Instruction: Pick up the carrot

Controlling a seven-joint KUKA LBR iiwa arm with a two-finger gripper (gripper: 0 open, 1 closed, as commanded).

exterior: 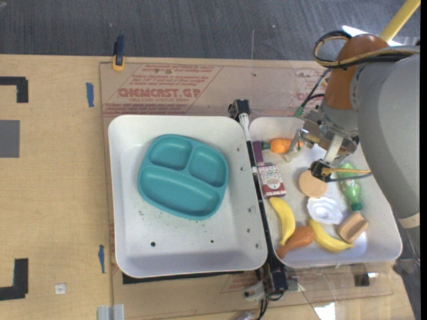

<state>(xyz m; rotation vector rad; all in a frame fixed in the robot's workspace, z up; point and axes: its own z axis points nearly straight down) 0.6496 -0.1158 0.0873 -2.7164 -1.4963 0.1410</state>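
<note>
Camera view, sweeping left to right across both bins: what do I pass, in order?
teal divided plate → red-and-white box → round tan disc → green toy piece. The other items in the right bin overlap these from left to right, so they are left out.

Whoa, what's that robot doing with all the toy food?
The grey robot arm is reaching into the right bin, where the toy food lies. Its pincer hangs right beside the little orange carrot at the bin's far end. The carrot seems to lie on the bin floor, not picked up yet. A teal plate sits in the left bin.
</note>
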